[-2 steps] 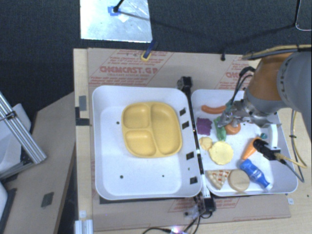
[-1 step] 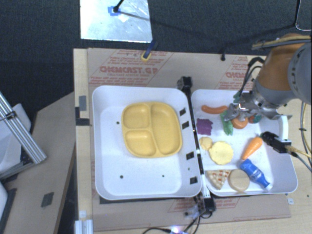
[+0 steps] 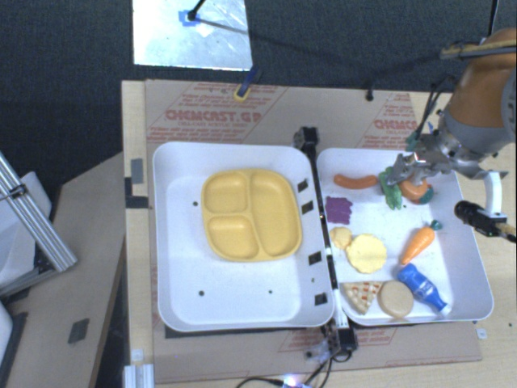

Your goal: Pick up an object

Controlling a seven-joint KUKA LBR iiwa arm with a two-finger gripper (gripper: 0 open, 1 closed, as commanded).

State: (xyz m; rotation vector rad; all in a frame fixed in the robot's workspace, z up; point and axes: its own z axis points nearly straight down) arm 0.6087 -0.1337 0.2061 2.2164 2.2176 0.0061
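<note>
Sausage [image 3: 355, 181], carrot [image 3: 417, 243] and purple piece [image 3: 338, 209] near the jaws [image 3: 401, 174].

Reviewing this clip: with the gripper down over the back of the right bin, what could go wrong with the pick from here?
1. The gripper sits among crowded items: an orange and green toy and the sausage lie close together, so it may pinch two things or nudge one away.
2. These items lie near the right bin's back wall, so a shoved toy could wedge against it.
</note>
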